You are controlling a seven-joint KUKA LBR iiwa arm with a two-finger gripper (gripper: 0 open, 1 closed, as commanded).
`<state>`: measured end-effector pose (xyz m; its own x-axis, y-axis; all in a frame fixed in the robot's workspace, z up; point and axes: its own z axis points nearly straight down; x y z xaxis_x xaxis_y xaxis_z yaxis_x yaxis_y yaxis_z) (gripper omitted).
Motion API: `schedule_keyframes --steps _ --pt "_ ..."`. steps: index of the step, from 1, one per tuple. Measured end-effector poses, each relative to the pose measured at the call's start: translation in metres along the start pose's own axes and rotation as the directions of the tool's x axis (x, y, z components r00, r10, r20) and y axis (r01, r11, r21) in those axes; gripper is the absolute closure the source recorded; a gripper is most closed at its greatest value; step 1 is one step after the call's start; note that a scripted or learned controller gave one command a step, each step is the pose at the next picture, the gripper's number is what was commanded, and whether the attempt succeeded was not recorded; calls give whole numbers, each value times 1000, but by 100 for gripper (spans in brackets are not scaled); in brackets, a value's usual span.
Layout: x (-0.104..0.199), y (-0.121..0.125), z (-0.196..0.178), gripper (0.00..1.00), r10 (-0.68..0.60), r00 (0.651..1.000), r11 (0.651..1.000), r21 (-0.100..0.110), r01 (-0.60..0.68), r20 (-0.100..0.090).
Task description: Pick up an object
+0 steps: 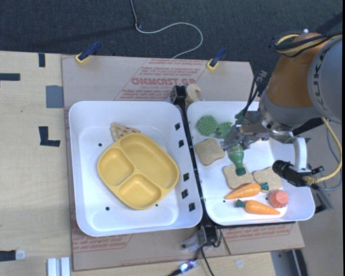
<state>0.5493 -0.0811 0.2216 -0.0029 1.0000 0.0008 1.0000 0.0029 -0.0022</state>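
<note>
Grey arm (310, 85) with its orange band hangs over the right bin (302, 214), its pincer (240, 141) seemingly pinching a small green bottle (237, 158). Beside it lie a broccoli (207, 125), bread slices (209, 151), two carrots (242, 191). Across the divider, a yellow tray (138, 170) fills the left bin (83, 154).
</note>
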Motion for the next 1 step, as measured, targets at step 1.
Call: schedule_keyframes --steps 1 --pt "-9 8 -12 100 1 1000 1000 -2 -1 1"
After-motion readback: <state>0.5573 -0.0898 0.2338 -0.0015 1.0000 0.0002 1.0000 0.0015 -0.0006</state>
